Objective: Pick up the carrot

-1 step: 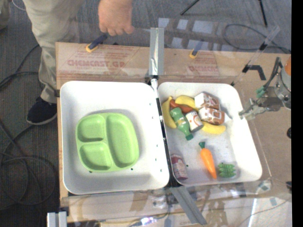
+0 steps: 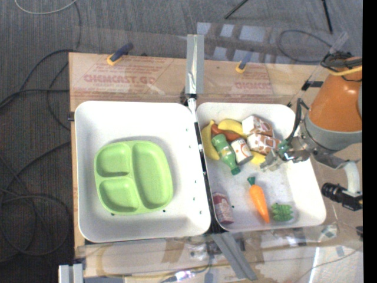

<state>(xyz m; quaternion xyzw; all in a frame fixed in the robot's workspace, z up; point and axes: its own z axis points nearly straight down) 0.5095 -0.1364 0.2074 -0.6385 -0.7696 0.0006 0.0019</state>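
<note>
Toward the near wall of the right bin (image 2: pixel 306 214), the carrot (image 2: pixel 258 201) lies flat on the white floor, untouched; judging by that, the pick has not begun in earnest and the whole lift is left. It is a smooth tapered orange cone, likely moulded plastic, with a small green tuft at its far end and its point toward the near wall. Just right of the carrot sits a knobbly green broccoli piece (image 2: pixel 283 211), and left of the carrot a dark red wrapped item (image 2: pixel 222 209) rests by the bin's inner wall. Beyond the carrot, well clear of it, the gripper (image 2: pixel 275 158) hangs at the edge of the toy pile; whether it is apart or together I cannot tell, and nothing shows in it. Farther from the carrot lie a green bottle (image 2: pixel 225 154), glossy yellow bananas (image 2: pixel 207 140) and printed cartons (image 2: pixel 257 132), heaped touching one another. Left of the carrot, across the divide, the left bin (image 2: pixel 88 217) holds a matte lime-green tray (image 2: pixel 134 176) with three rounded compartments. Both bins rest on the counter (image 2: pixel 147 78).
</note>
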